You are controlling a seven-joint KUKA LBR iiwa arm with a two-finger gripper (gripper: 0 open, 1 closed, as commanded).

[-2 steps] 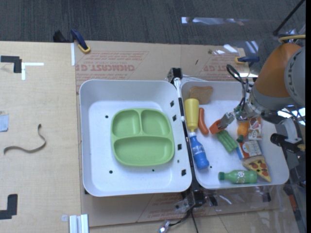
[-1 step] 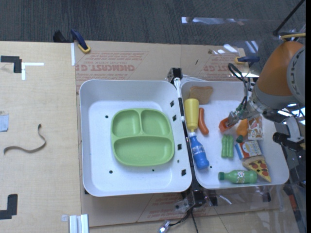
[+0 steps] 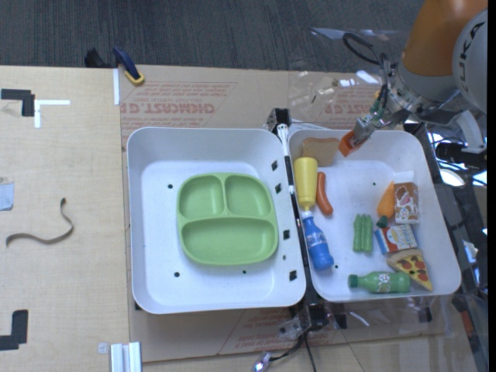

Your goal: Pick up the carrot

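Note:
The carrot (image 3: 386,201) is a short orange piece lying in the right bin (image 3: 434,208), right of the middle, against a small printed carton (image 3: 405,202). My gripper (image 3: 353,139) hangs over the back of that bin, well behind and to the left of the carrot and apart from it. An orange-brown patch shows at the gripper's tip; whether it is part of the gripper or something else is unclear. Just left of the tip lies a tan bread slice (image 3: 316,149).
The right bin also holds a yellow bottle (image 3: 305,180), a sausage (image 3: 323,194), a blue bottle (image 3: 316,243), green beans (image 3: 362,233), a green bottle (image 3: 380,283), a pizza slice (image 3: 411,267) and a small packet (image 3: 399,237). A green divided plate (image 3: 228,218) lies in the left bin (image 3: 147,231).

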